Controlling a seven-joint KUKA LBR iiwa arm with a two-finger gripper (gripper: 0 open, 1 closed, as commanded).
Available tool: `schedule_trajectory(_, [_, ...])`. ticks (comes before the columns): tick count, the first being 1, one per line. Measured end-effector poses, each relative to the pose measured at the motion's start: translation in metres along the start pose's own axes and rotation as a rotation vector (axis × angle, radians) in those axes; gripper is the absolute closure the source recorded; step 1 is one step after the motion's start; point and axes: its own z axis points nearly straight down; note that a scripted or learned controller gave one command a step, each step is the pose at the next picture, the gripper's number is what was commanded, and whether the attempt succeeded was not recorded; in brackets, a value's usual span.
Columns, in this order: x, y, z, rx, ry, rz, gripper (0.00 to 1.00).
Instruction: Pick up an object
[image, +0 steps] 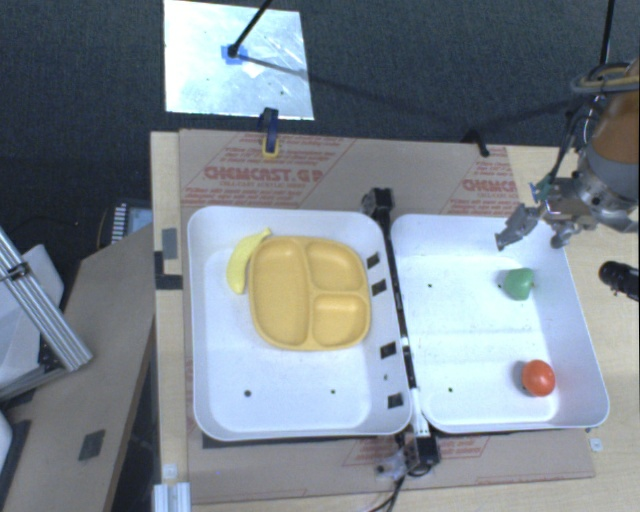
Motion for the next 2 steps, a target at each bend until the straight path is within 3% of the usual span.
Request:
schedule_trajectory(1, [0.000,0.002,-0.007,-0.011,-0.002,-0.003,0.00])
schedule_trajectory(2, [0.001,-0.006,0.039,-0.008,-0.001,0.000,0.00])
